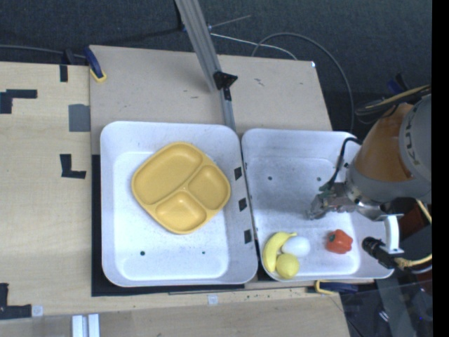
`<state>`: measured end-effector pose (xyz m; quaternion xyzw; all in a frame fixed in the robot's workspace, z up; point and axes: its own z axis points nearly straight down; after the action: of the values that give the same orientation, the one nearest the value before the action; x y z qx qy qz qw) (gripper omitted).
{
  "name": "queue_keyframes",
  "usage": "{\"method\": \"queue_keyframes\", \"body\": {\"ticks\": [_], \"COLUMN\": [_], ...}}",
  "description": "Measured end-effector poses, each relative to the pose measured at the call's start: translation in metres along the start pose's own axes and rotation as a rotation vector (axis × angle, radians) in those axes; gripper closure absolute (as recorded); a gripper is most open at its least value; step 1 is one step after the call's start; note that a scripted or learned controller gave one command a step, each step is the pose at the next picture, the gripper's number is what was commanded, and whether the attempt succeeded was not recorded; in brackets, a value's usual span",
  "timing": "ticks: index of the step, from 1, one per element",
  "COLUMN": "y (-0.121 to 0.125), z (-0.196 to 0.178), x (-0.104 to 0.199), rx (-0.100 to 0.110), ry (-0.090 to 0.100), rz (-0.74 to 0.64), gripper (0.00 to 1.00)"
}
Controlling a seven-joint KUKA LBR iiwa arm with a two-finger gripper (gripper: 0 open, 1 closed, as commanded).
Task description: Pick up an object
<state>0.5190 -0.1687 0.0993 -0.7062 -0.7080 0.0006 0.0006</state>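
Observation:
My gripper [320, 207] hangs over the middle of the right bin [280, 153], pointing left, with nothing visible between its fingers. A red pepper-like object [339, 241] lies just below and to the right of it on the bin floor. At the bin's front left corner a yellow banana [275, 246], a white egg-shaped object [297, 246] and a yellow lemon [287, 265] rest huddled together. The grey arm with its orange band [382, 153] comes in from the right.
The left bin [119, 209] holds a yellow three-compartment plate [181, 187]. A metal pole [203, 41] slants down to the gap between the bins. Cables run along the right edge of the bench.

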Motion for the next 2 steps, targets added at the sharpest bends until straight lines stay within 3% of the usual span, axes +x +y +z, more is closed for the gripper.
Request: {"method": "queue_keyframes", "body": {"ticks": [2], "y": [0.007], "z": [-0.086], "x": [0.006], "rx": [-0.005], "ry": [-0.001], "rz": [0.000], "gripper": [1.00]}}
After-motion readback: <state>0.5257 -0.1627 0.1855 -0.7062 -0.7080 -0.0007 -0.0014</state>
